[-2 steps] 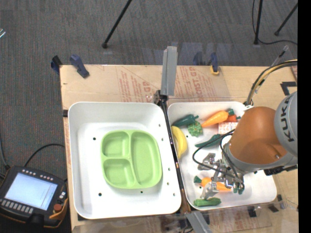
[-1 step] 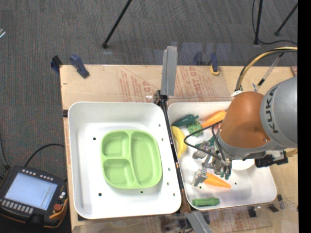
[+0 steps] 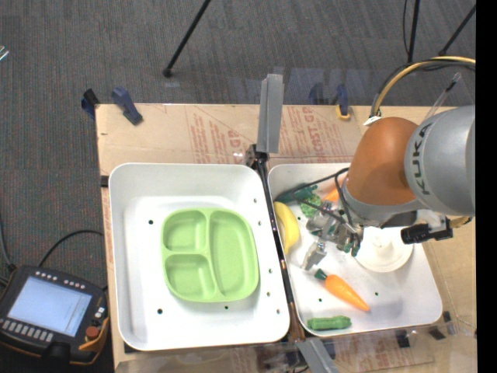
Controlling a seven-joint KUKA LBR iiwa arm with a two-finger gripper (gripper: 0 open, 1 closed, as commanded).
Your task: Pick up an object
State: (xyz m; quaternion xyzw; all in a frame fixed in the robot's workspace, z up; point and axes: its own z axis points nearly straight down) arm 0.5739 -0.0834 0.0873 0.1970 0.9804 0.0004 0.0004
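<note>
My arm (image 3: 435,162): it reaches in from the right, grey with the orange band above the wrist, and hangs over the far part of the right bin.
My pincer (image 3: 317,256): it points down and to the left over the middle of the right bin, just right of the banana. I cannot tell whether my fingers are apart or together, and I see nothing between them.
Right bin (image 3: 419,305): shallow and white, it holds all the loose objects.
Banana (image 3: 286,225): yellow, it lies along the left wall of the right bin, just beside my pincer.
Carrot (image 3: 345,291): orange, it lies slantwise nearer than my pincer, close to it but apart.
Green pickle (image 3: 329,323): it lies flat against the near wall of the right bin, just nearer than the carrot.
White cup (image 3: 384,252): a round white piece, right of my pincer, partly under my wrist.
Dark green items (image 3: 304,196): a small tangle at the far left of the right bin; too hidden to name.
Left bin (image 3: 132,208): white, it holds one thing.
Green tray (image 3: 210,254): a divided plate with three compartments, lying flat in the middle of the left bin, well apart from my pincer.
</note>
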